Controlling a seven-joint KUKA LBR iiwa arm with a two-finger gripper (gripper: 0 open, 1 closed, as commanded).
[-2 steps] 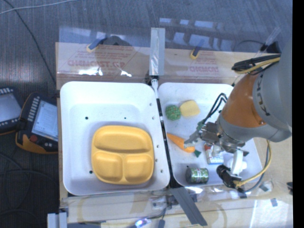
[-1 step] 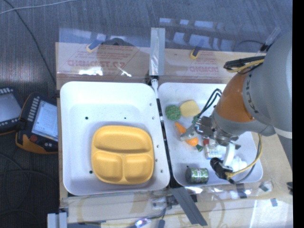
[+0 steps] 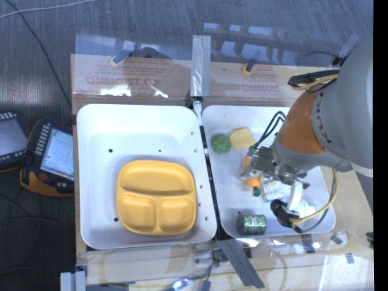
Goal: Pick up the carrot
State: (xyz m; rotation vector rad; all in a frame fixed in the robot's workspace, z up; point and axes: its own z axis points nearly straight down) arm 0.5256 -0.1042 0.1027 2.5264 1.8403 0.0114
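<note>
Right bin (image 3: pixel 227 220): can (image 3: pixel 251 224) near carrot (image 3: pixel 253 181)

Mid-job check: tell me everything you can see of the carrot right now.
Little of the carrot shows: small orange patches in the right bin, toward its middle, right under the end effector, which covers most of it. The surface looks smooth, like plastic. A bit of green sits at its lower end. Shape, pose and whether it is gripped or just lying on the bin floor cannot be told.

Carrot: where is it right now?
The carrot lies in the right bin, mostly hidden under the gripper; orange bits show at the gripper's left edge, just below the yellow item and green ball, above the can.
</note>
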